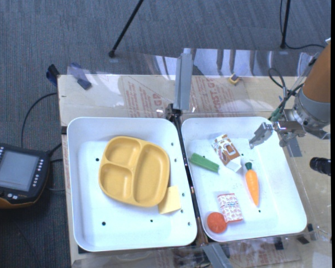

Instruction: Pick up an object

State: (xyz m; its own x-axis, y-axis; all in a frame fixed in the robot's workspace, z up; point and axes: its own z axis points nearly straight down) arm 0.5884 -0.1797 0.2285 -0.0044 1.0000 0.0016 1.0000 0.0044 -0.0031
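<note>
Both white bins (78, 149) look like smooth, slightly glossy plastic, as does the matt yellow divided plate (135, 172) in the left one. The desk (139, 96) behind the bins is brown cardboard under shiny clear film.

- One fixed camera is looking down from above the table (100, 102) at a slant, tilting away from the near edge toward the grey carpeted floor (56, 21) beyond.
- It is sitting far enough back to be taking in both shallow white plastic bins, the left bin (81, 205) and the right bin (285, 205), side by side across the middle of the frame.
- The far side of the scene is lying along the top, where thin black stand legs (128, 21) are crossing the floor.
- The grey arm with its orange band (318, 77) is entering from the right edge, near the upper corner of the right bin.
- A black handheld control pendant with a screen (14, 175) is lying at the left edge, beside the table.
</note>
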